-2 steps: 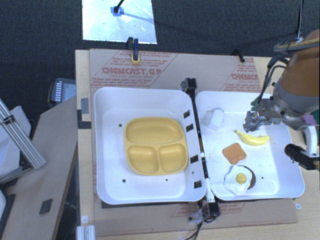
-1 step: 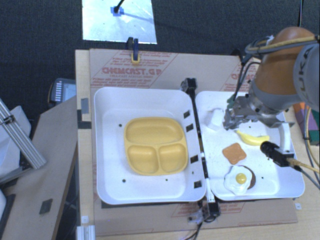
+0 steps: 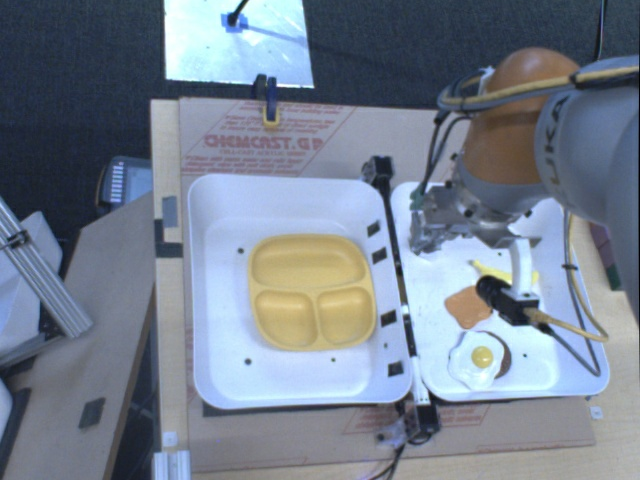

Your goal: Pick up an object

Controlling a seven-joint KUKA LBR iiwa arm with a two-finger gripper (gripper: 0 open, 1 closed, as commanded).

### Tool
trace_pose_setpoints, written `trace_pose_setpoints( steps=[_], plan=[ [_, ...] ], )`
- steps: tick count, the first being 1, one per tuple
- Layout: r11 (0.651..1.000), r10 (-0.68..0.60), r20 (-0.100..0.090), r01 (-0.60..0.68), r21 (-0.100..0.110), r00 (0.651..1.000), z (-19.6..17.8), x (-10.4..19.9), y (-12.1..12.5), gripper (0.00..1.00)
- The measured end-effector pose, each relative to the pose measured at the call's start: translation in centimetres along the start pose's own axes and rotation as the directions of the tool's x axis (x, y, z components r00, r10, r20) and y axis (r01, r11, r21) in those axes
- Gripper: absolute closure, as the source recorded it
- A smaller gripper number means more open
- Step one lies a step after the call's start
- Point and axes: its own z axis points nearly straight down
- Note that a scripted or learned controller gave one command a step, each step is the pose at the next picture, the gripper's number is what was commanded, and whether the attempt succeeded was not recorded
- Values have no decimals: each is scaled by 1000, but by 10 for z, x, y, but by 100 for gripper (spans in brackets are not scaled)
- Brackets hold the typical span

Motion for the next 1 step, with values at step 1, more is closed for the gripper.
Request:
trace_pose_setpoints(
  steps=[1],
  plan=[
    [1000,-1,-1,1,-1,1000,-2,56,11,100]
  ],
)
